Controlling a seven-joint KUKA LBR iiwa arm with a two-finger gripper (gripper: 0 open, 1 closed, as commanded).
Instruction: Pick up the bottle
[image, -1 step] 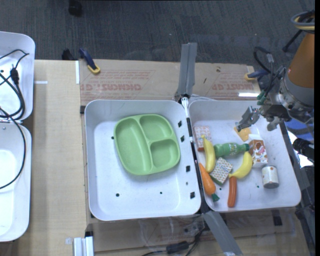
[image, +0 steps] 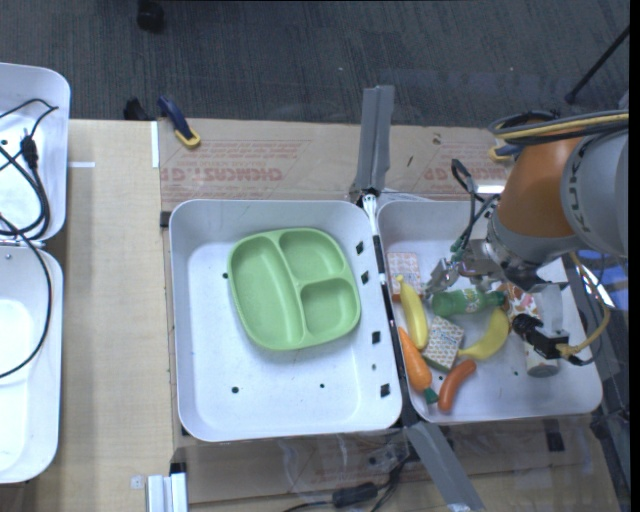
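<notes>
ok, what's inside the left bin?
Left bin holds one green divided plate, its three compartments bare. Whatever is under the plate is covered, so I cannot tell.

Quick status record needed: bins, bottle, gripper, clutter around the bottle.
left bin: holds a green plate
right bin: holds the bottle and food items
bottle: green, lying on its side
gripper: low over the bottle's left end; grasp cannot be told
near bottle: two bananas, cracker, carrot, sausage
</notes>
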